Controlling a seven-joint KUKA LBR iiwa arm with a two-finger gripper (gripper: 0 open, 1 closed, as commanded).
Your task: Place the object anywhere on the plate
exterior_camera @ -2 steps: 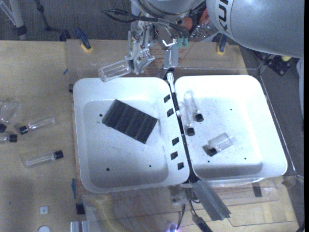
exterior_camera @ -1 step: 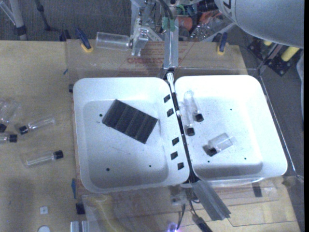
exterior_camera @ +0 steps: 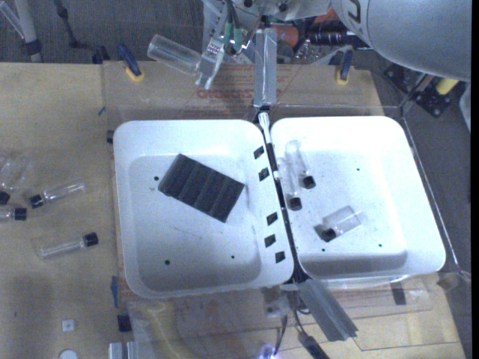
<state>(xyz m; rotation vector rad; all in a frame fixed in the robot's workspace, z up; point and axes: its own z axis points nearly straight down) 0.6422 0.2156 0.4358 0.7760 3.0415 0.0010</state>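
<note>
You see the gripper (exterior_camera: 213, 51) high over the bench, fingers pinching a clear cylindrical vial (exterior_camera: 174, 54); ribbed dark rectangular plate (exterior_camera: 201, 188) lies flat in the left bin (exterior_camera: 142, 144)

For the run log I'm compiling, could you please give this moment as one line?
arm: raised above the bins' far edge | hand: holding a clear vial | dark ridged plate: in left bin | three vials in right bin
</note>
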